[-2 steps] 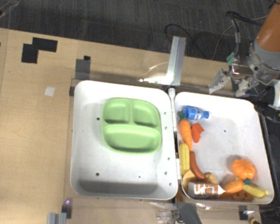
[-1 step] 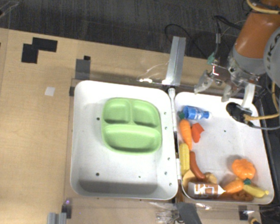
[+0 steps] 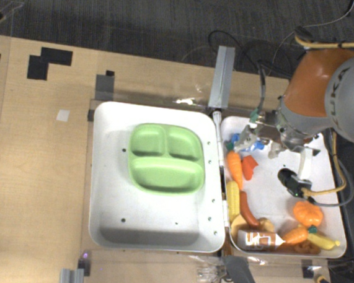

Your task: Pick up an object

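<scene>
A carrot [image 3: 233,168] and a red pepper [image 3: 248,168] lie in the right bin [image 3: 335,178], just below the claw [image 3: 250,140], which hovers at the bin's upper left corner; whether it is spread or pressed together cannot be told. A green divided plate [image 3: 165,157] sits in the left bin [image 3: 108,181], well apart to its left.

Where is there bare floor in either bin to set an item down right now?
Left bin: bare white floor rings the green divided plate, widest along the near edge. Right bin: a bare patch mid-floor, between the carrot and corn cob on its left side and the orange pepper. Its near edge is crowded with toy food, and the gripper hangs over its far corner.
</scene>
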Action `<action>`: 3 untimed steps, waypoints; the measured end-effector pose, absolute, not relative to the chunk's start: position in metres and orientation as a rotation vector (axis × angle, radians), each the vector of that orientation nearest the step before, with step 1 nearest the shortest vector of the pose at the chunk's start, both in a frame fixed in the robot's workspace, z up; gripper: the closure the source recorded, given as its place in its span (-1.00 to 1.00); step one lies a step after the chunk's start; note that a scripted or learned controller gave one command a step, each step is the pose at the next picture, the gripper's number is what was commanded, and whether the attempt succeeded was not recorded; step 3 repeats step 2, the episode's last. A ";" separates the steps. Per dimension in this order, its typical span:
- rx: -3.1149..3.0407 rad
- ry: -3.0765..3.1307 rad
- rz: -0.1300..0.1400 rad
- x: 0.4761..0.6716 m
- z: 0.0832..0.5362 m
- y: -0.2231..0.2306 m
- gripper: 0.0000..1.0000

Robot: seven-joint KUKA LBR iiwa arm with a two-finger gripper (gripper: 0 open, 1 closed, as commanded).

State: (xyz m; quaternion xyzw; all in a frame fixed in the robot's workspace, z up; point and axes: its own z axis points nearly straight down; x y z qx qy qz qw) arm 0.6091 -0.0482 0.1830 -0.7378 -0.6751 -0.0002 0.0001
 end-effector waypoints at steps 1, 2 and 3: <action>-2.407 -2.044 -0.038 0.609 0.115 -0.074 -1.00; -2.186 -2.268 -0.015 0.592 0.089 -0.083 -1.00; -2.186 -2.268 -0.015 0.592 0.089 -0.083 -1.00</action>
